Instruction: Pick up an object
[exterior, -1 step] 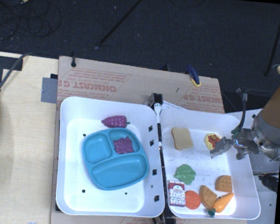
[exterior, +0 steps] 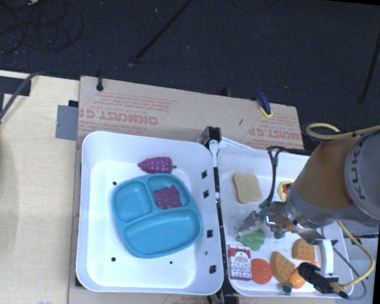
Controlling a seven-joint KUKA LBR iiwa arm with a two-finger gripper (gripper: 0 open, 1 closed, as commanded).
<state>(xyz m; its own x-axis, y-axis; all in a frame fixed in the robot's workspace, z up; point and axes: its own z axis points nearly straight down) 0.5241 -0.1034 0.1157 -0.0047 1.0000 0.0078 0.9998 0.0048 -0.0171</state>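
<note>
While your claw [exterior: 255, 224] hovers over the right bin [exterior: 264, 291], I can't tell its grip. Your blue tray [exterior: 142, 234] holds purple grapes [exterior: 167, 197].

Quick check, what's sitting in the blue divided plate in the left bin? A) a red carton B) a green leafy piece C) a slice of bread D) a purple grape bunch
D: a purple grape bunch lies in the upper right compartment of the blue divided plate, which sits in the left bin.
</note>
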